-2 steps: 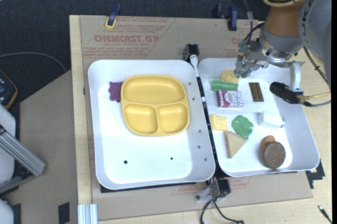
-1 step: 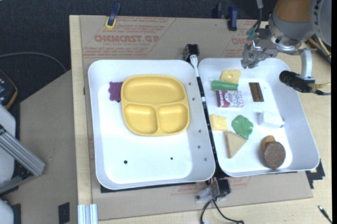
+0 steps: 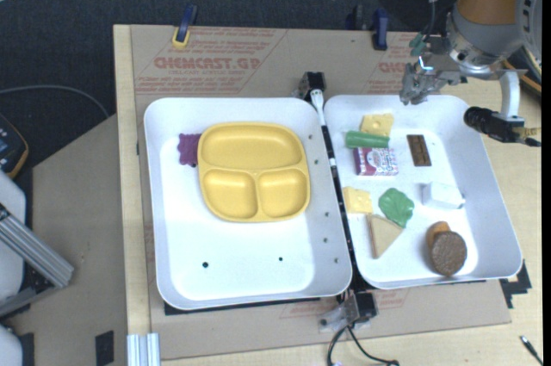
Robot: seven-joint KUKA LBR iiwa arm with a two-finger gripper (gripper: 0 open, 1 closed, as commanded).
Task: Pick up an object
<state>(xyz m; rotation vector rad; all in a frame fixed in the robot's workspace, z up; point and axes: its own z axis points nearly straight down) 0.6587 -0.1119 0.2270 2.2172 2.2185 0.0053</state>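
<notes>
A yellow tray (image 3: 254, 169) fills the left bin (image 3: 172, 269). The right bin (image 3: 495, 209) holds food pieces, a brown cookie (image 3: 447, 251) nearest. The gripper (image 3: 417, 89) hovers over that bin's far edge; whether it grips anything, I cannot tell.

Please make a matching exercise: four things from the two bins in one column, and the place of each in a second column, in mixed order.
Things:
1. yellow tray
2. purple piece
3. brown round cookie
4. gripper

Places:
A. near right corner of the right bin
B. above the right bin's far edge
C. middle of the left bin
D. beside the tray's left edge

Pairs: 1-C, 2-D, 3-A, 4-B
</notes>
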